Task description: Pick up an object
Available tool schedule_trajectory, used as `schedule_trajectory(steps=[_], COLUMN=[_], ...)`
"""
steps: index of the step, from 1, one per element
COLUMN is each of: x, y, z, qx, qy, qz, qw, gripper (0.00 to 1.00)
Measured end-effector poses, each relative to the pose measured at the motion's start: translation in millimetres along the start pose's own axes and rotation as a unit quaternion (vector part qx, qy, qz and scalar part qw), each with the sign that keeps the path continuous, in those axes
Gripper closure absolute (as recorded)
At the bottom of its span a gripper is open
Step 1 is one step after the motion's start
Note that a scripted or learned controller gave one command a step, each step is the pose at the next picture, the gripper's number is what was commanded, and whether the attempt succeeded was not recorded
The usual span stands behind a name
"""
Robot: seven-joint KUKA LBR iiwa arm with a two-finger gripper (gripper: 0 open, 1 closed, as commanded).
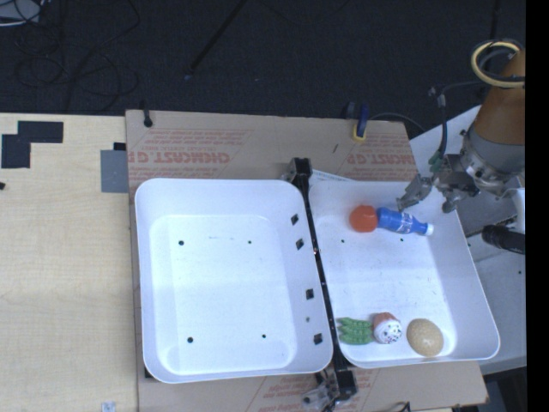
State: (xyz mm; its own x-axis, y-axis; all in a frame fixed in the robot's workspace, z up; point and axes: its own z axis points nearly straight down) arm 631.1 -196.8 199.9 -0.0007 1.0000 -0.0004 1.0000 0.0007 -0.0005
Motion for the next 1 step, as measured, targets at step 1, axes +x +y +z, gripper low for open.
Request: schedule_trajectory(steps=[1], x=[-0.1], y=[0.2], z=[-10.0], qx=[0.000], qy=[0.000], qz=[-0.001], qw=[1.0000], gripper=[1.00])
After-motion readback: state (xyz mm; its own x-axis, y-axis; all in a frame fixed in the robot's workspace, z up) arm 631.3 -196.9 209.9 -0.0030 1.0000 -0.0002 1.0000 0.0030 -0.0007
